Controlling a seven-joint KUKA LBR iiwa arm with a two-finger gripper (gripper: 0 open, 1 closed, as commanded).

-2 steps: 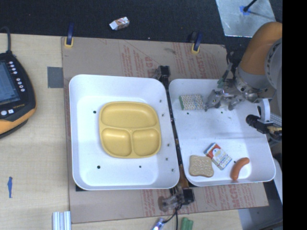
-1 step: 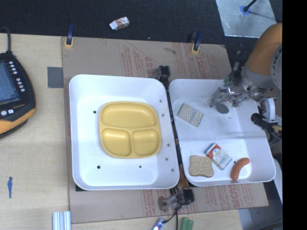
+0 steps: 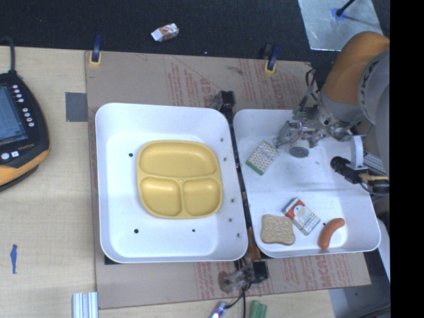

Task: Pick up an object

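Wooden tabletop (image 3: pixel 59 211) carries a cardboard sheet with two white bins side by side; the left bin (image 3: pixel 116 177) holds a yellow divided tray (image 3: pixel 179 177); the right bin (image 3: pixel 361 240) is the landmark for all positions below.

The gripper (image 3: pixel 298 140) hangs over the far part of the right bin, near its back wall; whether it is spread or pressed together cannot be told; nothing is visibly held.

Candidate objects, all inside the right bin: a green-patterned packet (image 3: pixel 262 156) just left of the gripper, near the left wall, long axis diagonal; a biscuit (image 3: pixel 277 230), a small red-and-white box (image 3: pixel 303 216) and a sausage (image 3: pixel 331 233) along the near wall, well apart from the gripper.

Judgement: the packet is the nearest target; the wall beside it limits approach from the left; the bin centre offers open floor.
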